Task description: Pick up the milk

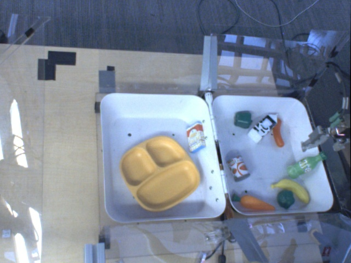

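Evidently sitting at the very start of the job, with nothing lifted yet. Looking down from the camera view and taking the black-and-white spotted carton for the milk (262,127), judging by its cow-style print. Finding it lying on its side in the far part of the right bin (315,114), touching nothing that could be gripping it.

Noting a green cube (243,119) just beside the milk on the side towards the left bin (109,147), and a red-orange pepper-like piece (278,133) just beside the milk on the opposite side, possibly touching it. Seeing a small can (238,167) nearer the camera than the milk, and a green bottle (305,166), a banana (290,189) and a carrot (256,203) well apart from the milk. Spotting a second, red-and-blue carton (196,137) across the divider from the milk, next to a yellow plate (159,171); possibly confusing it with the target.

Hovering well apart from the milk, over the right bin's outer edge: the end effector (324,137), holding nothing visible and touching no object. Not managing to tell how far open it is, since it is small and blurred there.

Leaving everything to do: travelling across to the milk, descending, closing, lifting.
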`<state>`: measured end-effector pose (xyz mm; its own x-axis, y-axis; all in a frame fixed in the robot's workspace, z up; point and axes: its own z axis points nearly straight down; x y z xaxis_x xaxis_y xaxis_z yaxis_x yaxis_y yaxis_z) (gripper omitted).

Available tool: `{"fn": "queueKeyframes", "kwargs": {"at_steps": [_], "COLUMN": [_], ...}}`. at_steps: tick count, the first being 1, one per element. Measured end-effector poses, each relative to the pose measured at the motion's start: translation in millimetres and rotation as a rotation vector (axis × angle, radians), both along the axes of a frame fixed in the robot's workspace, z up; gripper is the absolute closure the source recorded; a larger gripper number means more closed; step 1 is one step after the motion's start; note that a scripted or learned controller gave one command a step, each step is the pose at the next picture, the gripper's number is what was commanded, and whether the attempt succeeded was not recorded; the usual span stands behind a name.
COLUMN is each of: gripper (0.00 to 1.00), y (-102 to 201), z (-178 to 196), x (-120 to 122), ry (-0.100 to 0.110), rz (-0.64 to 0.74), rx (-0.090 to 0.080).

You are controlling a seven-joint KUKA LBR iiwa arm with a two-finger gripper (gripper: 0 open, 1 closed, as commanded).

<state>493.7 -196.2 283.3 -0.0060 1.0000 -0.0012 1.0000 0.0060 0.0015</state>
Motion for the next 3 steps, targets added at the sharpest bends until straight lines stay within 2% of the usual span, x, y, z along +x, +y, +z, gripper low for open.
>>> {"fn": "queueKeyframes", "kwargs": {"at_steps": [1,2,3], "gripper": [0.00,0.00,0.00], "y": [3,13,30], "z": [-26,-103,-101], "x": [34,101,95], "ry": [-0.002,0.000,0.002], "rz": [0.006,-0.080,-0.281], "rx": [-0.001,0.001,0.001]}}
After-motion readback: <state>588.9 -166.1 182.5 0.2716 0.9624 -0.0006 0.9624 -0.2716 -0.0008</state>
